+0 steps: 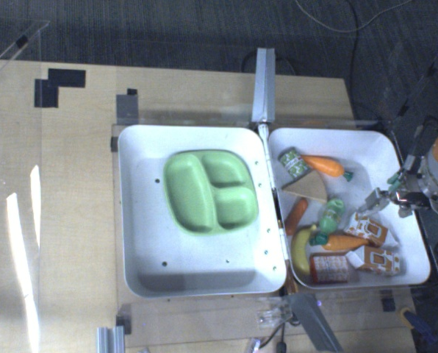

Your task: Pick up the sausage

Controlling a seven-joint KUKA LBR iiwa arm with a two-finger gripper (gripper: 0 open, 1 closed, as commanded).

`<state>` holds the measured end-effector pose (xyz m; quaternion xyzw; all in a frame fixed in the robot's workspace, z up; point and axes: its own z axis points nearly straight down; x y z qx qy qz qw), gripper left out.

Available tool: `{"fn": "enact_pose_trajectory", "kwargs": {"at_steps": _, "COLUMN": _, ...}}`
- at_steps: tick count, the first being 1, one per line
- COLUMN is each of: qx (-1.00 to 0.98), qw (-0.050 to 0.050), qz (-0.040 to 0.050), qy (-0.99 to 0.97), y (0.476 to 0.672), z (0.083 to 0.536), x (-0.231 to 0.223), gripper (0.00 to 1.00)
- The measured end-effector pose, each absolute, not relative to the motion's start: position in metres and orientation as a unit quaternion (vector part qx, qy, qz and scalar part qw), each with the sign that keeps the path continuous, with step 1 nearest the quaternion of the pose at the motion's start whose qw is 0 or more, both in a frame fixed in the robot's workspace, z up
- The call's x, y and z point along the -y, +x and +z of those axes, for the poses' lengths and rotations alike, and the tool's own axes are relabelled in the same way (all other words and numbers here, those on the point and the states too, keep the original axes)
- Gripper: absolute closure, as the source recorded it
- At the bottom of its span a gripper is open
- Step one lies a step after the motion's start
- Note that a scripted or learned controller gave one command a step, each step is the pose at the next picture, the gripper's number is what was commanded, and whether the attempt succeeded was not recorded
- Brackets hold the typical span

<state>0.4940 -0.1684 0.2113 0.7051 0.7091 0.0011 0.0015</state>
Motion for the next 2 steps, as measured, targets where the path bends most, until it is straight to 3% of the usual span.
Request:
{"fn": "enact_pose_trajectory", "kwargs": {"at_steps": 1, "qx": -0.596, "qw": 0.006, "qz": 0.0052, "qy": 0.803, "y": 0.527, "z": 0.125, "x": 0.135, "gripper": 0.00}}
{"fn": "enact_pose_trajectory", "kwargs": {"at_steps": 2, "qx": -0.609, "qw": 0.016, "qz": 0.0092, "qy": 0.793, "y": 0.550, "z": 0.116, "x": 0.107, "gripper": 0.00}}
